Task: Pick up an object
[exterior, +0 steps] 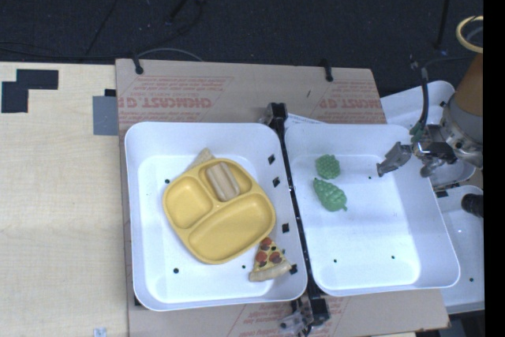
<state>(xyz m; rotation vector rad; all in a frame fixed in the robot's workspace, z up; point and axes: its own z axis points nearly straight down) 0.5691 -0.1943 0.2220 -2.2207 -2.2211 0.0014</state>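
While the left bin (pixel 142 170) carries a yellow divided plate (pixel 218 211) at its centre and a pizza slice (pixel 269 263) by its near right corner, two green toys (pixel 330 184) lie toward the right bin's (pixel 426 264) far left. Above its far right edge hovers the gripper (pixel 409 158); I cannot tell its jaws' state.

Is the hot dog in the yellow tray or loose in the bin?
In the tray. The hot dog lies in an upper compartment of the yellow tray, inside the left bin.

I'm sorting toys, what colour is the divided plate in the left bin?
Yellow: the divided plate shows best in the camera view.
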